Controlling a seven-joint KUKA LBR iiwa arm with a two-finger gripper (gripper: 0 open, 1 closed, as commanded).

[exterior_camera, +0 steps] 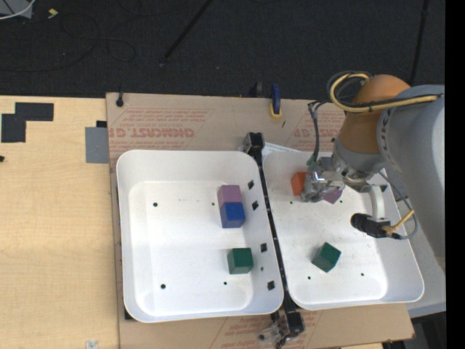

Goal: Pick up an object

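My gripper (318, 188) hangs low over the upper middle of the right bin (392, 286). An orange block (298, 183) lies just to its left, touching or nearly touching it. A small purple block (333, 194) peeks out on its right side, partly hidden by the wrist. Whether either block sits between the fingers is not visible. A dark green cube (326, 257) lies lower in the same bin, apart from the gripper. In the left bin (138, 267) a blue cube (232, 214) rests against a purple block (229, 194), with a green cube (240, 260) below them.
A black divider clip strip (263, 217) runs between the two bins. The arm's grey body and orange band (378, 122) cover the right bin's upper right corner. A black cable loop (374, 225) hangs over the right bin's right side.
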